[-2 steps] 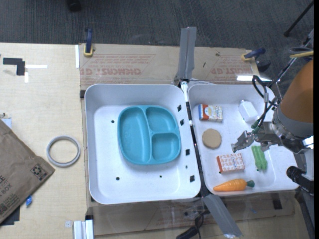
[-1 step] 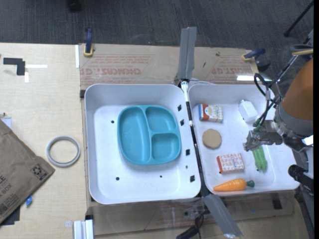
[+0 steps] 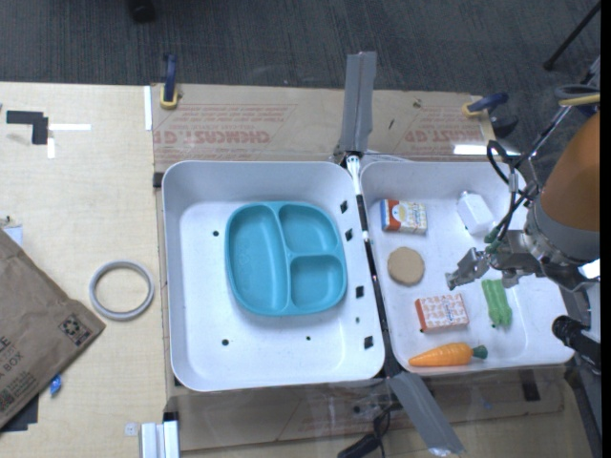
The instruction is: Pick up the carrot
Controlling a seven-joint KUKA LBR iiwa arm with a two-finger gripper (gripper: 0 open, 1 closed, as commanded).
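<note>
Carrot (image 3: 442, 355) lies by the right bin's (image 3: 535, 356) front rim; pincer (image 3: 467, 273) state unclear

Carrot (image 3: 441, 355) near pincer (image 3: 465, 273)

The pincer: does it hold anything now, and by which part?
Nothing is held. The pincer hangs over the right bin, apart from the carrot lying near the front wall.
</note>
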